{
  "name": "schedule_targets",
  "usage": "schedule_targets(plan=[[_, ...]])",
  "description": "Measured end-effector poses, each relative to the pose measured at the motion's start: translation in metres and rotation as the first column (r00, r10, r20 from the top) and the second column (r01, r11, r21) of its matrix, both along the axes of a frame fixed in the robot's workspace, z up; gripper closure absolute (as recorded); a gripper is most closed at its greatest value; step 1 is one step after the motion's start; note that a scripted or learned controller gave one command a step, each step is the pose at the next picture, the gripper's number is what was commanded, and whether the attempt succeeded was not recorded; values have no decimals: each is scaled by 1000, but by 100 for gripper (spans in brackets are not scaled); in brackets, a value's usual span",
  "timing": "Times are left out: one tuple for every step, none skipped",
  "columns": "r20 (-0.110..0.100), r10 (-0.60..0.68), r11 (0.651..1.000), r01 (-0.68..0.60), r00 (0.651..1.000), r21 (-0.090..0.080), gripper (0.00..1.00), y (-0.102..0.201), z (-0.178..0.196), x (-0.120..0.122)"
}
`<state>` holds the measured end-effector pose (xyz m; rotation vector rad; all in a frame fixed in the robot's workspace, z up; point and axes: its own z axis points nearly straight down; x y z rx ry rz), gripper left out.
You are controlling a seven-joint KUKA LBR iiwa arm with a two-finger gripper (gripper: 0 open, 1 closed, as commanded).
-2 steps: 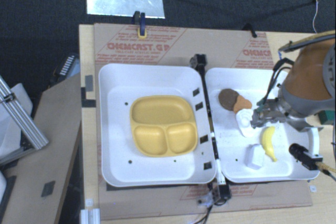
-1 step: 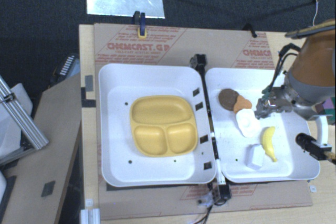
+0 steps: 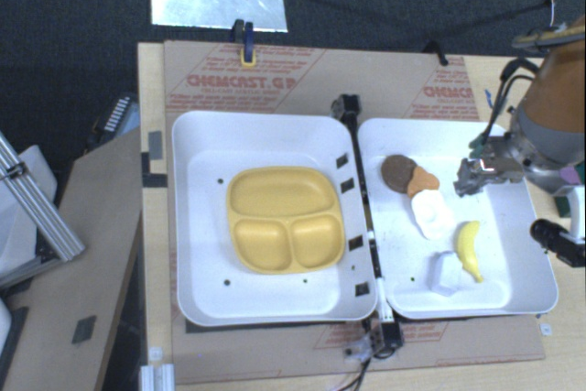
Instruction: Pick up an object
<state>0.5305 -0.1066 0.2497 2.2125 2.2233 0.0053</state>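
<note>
Overhead, fingers (image 3: 472, 174) above right bin (image 3: 513, 284), nothing between.

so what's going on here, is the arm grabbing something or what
A grey KUKA arm reaches in from the right, its gripper over the right bin. Nothing is visibly between its fingers, so no pick yet. In that bin lie a brown round piece, an orange piece, a white item, a banana and a small pale block. The left bin holds a yellow divided tray.
</note>
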Motion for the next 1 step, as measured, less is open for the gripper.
schedule_targets(plan=[[-3, 3, 1000, -3, 1000, 3, 100, 46, 2, 28]])
